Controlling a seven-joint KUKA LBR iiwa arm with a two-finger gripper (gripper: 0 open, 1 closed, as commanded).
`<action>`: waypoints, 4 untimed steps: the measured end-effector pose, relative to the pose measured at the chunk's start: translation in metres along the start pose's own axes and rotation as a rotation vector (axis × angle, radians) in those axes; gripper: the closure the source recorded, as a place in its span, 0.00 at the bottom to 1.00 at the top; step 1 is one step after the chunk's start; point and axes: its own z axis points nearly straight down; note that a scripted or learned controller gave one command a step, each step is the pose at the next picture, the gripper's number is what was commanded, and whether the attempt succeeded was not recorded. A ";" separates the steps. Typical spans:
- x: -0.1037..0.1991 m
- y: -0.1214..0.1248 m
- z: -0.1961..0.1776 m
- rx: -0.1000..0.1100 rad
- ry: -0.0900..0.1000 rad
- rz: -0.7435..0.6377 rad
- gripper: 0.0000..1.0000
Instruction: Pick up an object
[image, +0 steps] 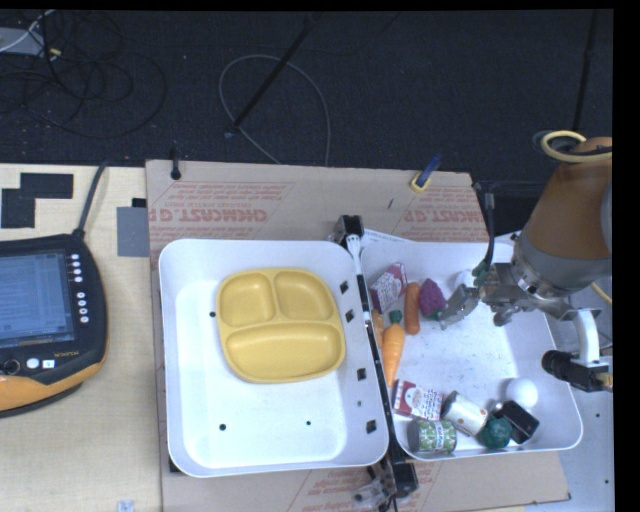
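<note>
At right of frame, over the right shallow white bin (560, 425), the two-finger tool (480, 303) hangs spread wide, holding nothing. Nothing is picked yet: the purple round toy (431, 296) just left of it and the long orange carrot (392, 352) lie in the bin.

Divided plate (281, 325) in the left bin (190, 400); carrot (392, 352), egg (521, 392) in the right bin (560, 425).

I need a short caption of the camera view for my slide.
End effector over the right bin of toys, near a purple toy; yellow divided plate in the left bin.
</note>
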 end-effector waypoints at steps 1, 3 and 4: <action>0.016 0.086 0.035 0.001 0.000 -0.001 0.00; 0.002 0.076 0.046 0.002 0.000 0.002 0.00; 0.014 0.051 0.106 0.000 0.000 0.003 0.00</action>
